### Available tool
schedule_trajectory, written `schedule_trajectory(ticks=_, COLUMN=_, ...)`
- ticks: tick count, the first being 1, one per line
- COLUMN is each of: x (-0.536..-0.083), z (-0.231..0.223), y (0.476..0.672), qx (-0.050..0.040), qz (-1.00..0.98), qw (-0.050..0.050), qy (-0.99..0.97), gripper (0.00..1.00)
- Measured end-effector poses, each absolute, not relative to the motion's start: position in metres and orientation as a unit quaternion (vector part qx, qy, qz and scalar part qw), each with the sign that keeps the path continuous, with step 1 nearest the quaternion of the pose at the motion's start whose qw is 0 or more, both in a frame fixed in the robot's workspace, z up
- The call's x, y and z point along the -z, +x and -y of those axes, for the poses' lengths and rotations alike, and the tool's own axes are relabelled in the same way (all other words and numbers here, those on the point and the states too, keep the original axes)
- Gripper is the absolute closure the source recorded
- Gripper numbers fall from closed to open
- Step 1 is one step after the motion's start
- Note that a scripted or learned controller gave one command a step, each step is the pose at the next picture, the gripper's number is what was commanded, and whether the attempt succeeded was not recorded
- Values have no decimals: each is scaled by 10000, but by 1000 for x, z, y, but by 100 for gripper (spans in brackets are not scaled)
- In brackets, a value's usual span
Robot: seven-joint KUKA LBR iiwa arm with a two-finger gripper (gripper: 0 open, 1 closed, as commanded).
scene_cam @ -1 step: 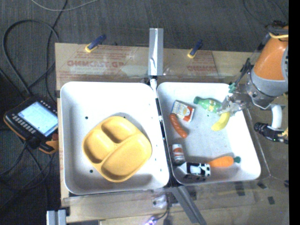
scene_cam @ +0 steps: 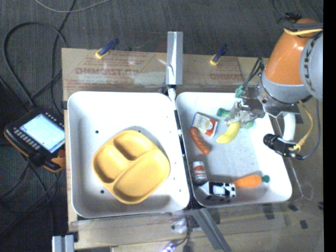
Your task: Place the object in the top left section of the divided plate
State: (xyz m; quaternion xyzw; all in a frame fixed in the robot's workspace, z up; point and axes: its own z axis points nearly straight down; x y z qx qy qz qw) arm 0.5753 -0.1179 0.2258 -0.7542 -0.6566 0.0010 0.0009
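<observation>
A yellow divided plate [scene_cam: 131, 165] lies in the left bin [scene_cam: 84, 114], turned at a slant, with nothing in its sections. A yellow banana [scene_cam: 229, 134] lies in the right bin [scene_cam: 273, 188] near its back right. My gripper [scene_cam: 243, 114] hangs over the banana's upper end and touches or nearly touches it. The wrist hides the contact, so a grasp cannot be made out. A small green piece [scene_cam: 223, 112] sits just left of the gripper.
The right bin also holds a white and red carton [scene_cam: 204, 124], a red sausage [scene_cam: 200, 140], a small can [scene_cam: 198, 171], an orange carrot [scene_cam: 247, 181] and a black and white toy [scene_cam: 221, 190]. A metal divider post [scene_cam: 174, 62] stands behind the bins.
</observation>
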Motion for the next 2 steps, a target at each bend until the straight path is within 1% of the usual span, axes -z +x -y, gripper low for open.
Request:
schedule_trajectory(ticks=1, x=-257, z=33, y=560, qx=-20, qz=5853, qw=10, qy=-8108, gripper=100)
schedule_trajectory(ticks=2, x=-265, z=32, y=559, qx=-40, qz=5863, qw=21, qy=-8101, gripper=100)
